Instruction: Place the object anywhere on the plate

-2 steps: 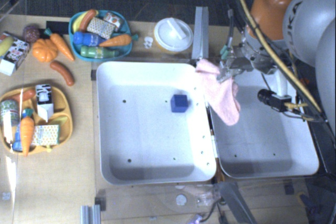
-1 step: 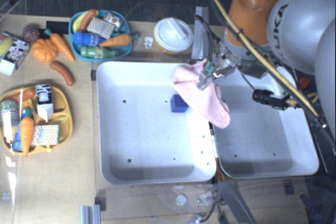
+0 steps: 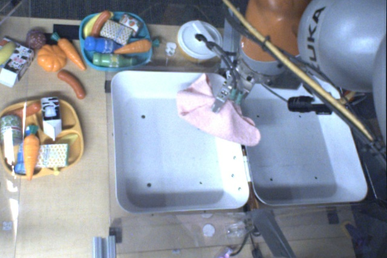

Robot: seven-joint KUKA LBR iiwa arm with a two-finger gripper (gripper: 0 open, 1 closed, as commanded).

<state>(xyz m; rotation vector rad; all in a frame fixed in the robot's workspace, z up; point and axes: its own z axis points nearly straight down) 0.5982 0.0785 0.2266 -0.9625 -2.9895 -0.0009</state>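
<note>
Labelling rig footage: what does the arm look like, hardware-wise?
Grey, rounded arm with black KUKA lettering on its shell and a glossy orange band above the wrist. A tan cable runs diagonally across it; thin black cables loop near the wrist. Small metallic gripper with greenish detail.

gripper (image 3: 226, 95): above the pink cloth's upper right part, pinching it | pink cloth (image 3: 214, 116): hangs over the left bin (image 3: 145, 190), its lower corner over the seam with the right bin (image 3: 314, 184) | arm (image 3: 338, 27): reaches in from the right
</note>
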